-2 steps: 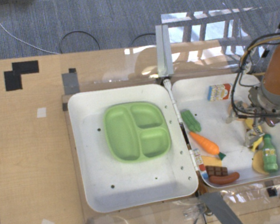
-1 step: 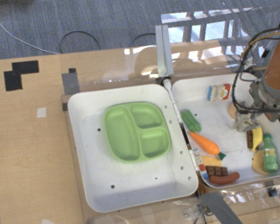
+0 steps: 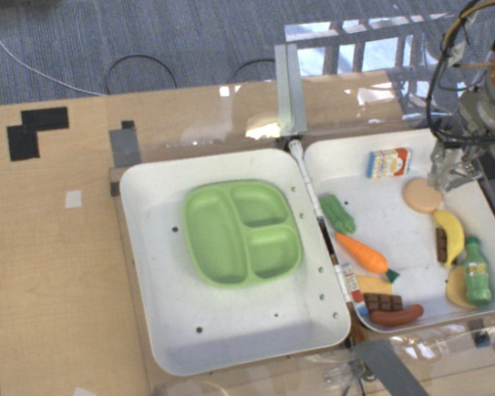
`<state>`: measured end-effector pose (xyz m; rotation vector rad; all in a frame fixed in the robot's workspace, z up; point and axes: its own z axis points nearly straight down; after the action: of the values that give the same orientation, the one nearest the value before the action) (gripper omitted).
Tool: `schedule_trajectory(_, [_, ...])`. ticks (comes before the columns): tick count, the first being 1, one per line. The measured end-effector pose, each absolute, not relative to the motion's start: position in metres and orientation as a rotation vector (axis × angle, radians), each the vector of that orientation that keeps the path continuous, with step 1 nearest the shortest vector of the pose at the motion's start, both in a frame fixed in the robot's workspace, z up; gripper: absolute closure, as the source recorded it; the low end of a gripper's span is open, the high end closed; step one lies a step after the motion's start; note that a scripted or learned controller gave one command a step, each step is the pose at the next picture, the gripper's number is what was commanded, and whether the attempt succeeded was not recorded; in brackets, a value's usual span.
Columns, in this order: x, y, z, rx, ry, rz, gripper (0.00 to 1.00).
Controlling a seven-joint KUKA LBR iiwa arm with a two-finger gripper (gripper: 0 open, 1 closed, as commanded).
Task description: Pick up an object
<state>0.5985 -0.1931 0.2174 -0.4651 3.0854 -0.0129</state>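
Observation:
My gripper point(image 3: 449, 173) hangs over the right bin's point(image 3: 400, 230) far right corner, just right of and slightly above a tan round disc point(image 3: 423, 198). Nothing shows in its grasp. Also in that bin lie a small red, white and blue carton point(image 3: 387, 163), a green vegetable point(image 3: 336, 213), an orange carrot point(image 3: 363, 254), a banana point(image 3: 451, 235), a green bottle point(image 3: 475, 273), a brown sausage point(image 3: 397, 316) and a chocolate bar point(image 3: 382, 302).
The left bin point(image 3: 171, 333) holds a green divided plate point(image 3: 242, 232). A metal divider point(image 3: 323, 236) runs between the bins. A metal frame point(image 3: 364, 55) stands behind the right bin, and black cables point(image 3: 450, 70) loop near the arm.

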Motion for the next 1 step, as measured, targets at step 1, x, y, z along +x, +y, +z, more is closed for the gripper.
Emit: schedule_trajectory(1, [0.5995,-0.1919,0.2258,-0.463,3.083,-0.010,1.00])
